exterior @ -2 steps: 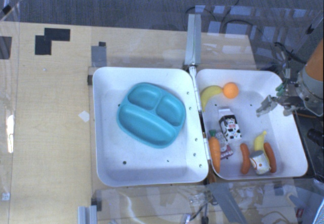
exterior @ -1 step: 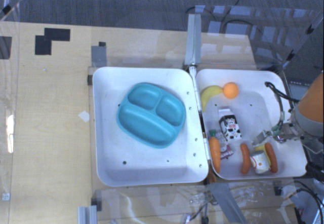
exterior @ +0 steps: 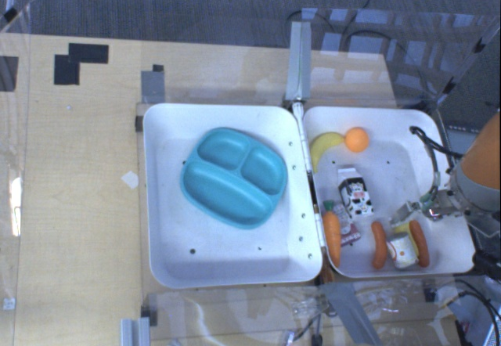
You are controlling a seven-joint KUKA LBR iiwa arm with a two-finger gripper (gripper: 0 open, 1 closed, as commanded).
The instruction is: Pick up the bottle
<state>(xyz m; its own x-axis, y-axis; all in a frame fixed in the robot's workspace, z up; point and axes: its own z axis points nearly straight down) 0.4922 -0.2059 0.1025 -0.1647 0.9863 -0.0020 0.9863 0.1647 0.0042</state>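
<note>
A small white and yellow bottle (exterior: 402, 249) lies near the front of the right bin (exterior: 391, 127), between two brown sausages (exterior: 380, 244). The second sausage (exterior: 420, 243) is on the bottle's right. My gripper (exterior: 416, 211) hangs low over the right side of this bin, just behind the bottle and a little to its right. Nothing shows held in it. The grey arm with its orange band (exterior: 481, 160) comes in from the right edge.
The right bin also holds a white carton with black patches (exterior: 355, 194), a carrot (exterior: 333, 236), a yellow banana (exterior: 325, 146) and an orange ball (exterior: 357, 139). A blue divided plate (exterior: 233, 177) lies in the left bin (exterior: 168, 203). A black cable (exterior: 427, 145) runs along the right bin's far right.
</note>
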